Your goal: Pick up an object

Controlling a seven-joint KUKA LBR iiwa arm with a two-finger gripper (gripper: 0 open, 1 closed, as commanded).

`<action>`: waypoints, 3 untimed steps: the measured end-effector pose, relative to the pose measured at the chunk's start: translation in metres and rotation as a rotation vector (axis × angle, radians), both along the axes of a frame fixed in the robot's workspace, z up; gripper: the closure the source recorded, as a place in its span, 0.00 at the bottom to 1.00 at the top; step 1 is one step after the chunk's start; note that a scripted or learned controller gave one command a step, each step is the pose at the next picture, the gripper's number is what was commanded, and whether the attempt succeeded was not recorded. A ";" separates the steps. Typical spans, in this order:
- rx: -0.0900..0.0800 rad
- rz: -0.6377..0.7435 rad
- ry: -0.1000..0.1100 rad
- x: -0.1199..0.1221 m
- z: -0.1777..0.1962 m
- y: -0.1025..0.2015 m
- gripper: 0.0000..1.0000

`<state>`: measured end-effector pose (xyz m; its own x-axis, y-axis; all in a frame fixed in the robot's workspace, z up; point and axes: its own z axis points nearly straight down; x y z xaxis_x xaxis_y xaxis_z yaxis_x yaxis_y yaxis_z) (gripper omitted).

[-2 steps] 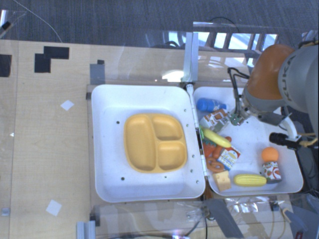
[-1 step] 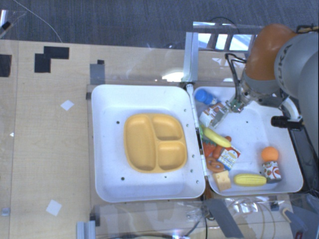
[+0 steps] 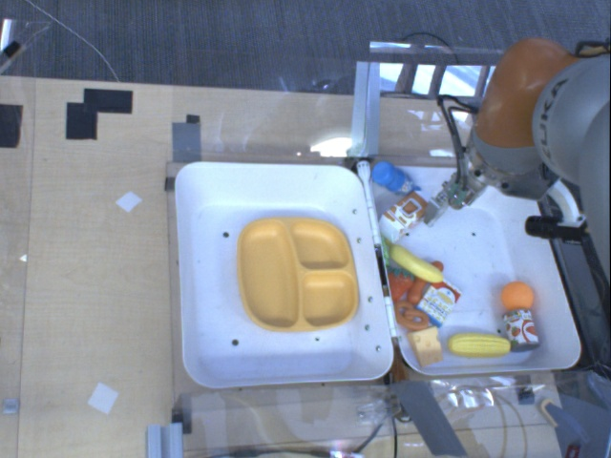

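Pale wooden bench (image 3: 86, 284) carries two white bins. Left bin (image 3: 205, 351) holds a yellow divided tray (image 3: 296, 273) at its centre. Right bin (image 3: 563, 351) holds the candidate objects: a small carton (image 3: 402, 214) near its left wall toward the far corner, a banana (image 3: 413, 262), a corn cob (image 3: 479, 345) by the near edge, an orange (image 3: 516, 295). Gripper (image 3: 454, 197) hangs low just beside the carton; finger spacing cannot be judged here. Nothing appears lifted, so grasp and lift remain. Carton printing is unreadable.
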<state>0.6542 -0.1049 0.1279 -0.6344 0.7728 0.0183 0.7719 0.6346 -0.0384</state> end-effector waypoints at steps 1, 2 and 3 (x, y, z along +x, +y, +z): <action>0.004 0.003 -0.005 0.002 0.001 0.004 0.00; 0.016 0.482 -0.050 0.000 -0.039 -0.015 0.00; 0.018 0.511 -0.040 0.004 -0.040 0.008 0.00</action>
